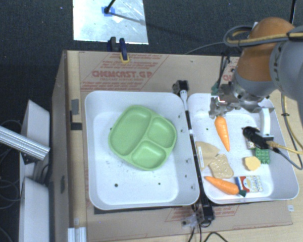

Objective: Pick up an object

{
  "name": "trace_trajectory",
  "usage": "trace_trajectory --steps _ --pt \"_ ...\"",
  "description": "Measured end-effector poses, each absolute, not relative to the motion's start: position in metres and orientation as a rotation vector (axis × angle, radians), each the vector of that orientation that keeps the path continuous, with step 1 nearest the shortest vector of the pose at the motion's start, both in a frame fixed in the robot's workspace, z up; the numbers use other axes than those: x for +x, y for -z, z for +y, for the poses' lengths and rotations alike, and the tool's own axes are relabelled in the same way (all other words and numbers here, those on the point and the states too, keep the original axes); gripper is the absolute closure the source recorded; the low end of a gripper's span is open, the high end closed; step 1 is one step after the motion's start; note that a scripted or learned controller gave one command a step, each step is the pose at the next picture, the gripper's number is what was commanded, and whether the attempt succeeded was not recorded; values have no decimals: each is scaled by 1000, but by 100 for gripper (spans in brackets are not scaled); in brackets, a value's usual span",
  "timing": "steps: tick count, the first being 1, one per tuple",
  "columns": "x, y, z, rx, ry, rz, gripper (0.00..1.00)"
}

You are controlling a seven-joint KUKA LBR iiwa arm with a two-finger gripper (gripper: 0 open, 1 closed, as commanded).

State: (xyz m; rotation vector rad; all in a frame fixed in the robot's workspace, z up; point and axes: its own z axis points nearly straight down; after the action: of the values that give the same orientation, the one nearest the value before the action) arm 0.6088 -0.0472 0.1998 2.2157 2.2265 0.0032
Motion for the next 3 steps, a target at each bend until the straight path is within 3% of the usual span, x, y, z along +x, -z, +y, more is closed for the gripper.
trace_trajectory --steps 1,3 --pt "668 -210 -19 2214 -3 2226 100" --pt "670 -232 -19 2198 -6 2234 100"
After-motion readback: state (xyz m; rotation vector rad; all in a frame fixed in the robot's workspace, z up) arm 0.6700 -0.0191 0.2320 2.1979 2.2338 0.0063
